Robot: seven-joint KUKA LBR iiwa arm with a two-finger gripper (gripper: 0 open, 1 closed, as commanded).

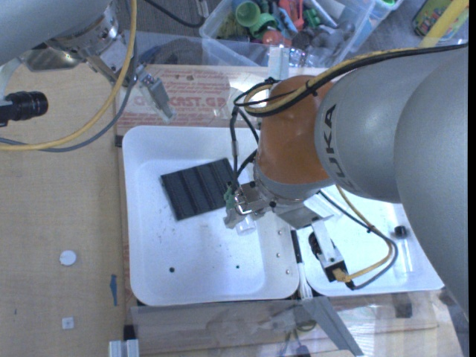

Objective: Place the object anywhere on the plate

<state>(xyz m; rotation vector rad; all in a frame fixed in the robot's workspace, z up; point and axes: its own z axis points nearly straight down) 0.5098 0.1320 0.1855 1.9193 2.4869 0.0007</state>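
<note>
Dark ribbed plate (pixel 198 188) lies flat in left bin (pixel 149 222), upper middle, long axis running left-right w/ slight tilt. Hand (pixel 242 214) sits just beside plate's right edge, low over bin floor. Hand's state: can't tell (wrist blocks it), nor any object in it. Plate lies left of hand, v. near.

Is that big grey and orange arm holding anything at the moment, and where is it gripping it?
It cannot be told. The arm's gripper sits low over the left white bin, beside the dark ribbed rectangular plate, and the wrist hides its tips.
</note>
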